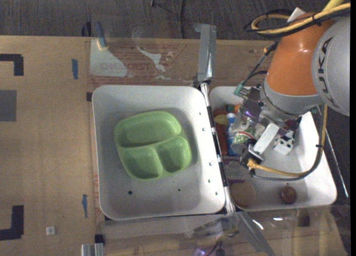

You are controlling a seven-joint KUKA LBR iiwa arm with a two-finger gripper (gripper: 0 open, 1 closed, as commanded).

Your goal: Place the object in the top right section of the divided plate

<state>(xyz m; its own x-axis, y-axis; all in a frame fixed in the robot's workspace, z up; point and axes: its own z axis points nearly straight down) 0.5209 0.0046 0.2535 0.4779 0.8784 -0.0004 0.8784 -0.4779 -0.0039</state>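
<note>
The arm is hanging over the right bin (325, 185), its pincer (245, 138) dipping among a cluster of small toy-like objects (225, 124) packed against the bin's left wall; whether it is spread or pinching anything cannot be told. Which piece is the task's object is unclear. These pieces are looking light, rigid and smooth, so likely slippery; a grip across the narrow middle would suit best. The green divided plate (153, 144) is sitting in the left bin (108, 104), its top right section (167, 124) lying bare.
</note>
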